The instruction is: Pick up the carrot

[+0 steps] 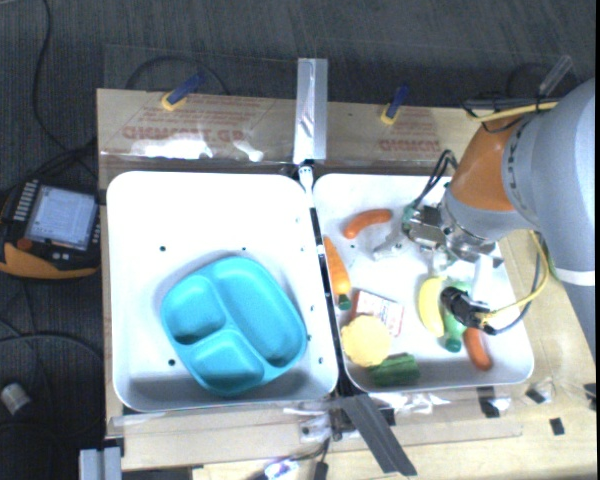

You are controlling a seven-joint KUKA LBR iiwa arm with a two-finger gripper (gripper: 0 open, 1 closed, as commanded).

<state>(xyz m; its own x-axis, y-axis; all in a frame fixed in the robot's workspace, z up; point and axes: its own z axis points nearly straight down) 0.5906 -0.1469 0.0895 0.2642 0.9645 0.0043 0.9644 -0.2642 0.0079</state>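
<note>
The carrot (pixel 336 266) is a slim orange piece with a green end. It lies along the left wall of the right bin (pixel 420 183), pointing toward the near side. My gripper (pixel 408 232) hangs low over the middle of that bin, right of the carrot and apart from it. It sits just beside a shorter orange sausage-like piece (pixel 366 222). Above it are the grey arm and its orange band (pixel 485 173).
The right bin also holds a white and red packet (pixel 380 309), a yellow round fruit (pixel 365 342), a dark green vegetable (pixel 394 370), a banana (pixel 429 303) and an orange-red piece (pixel 477 348). A blue divided plate (pixel 234 322) lies in the left bin (pixel 140 208).
</note>
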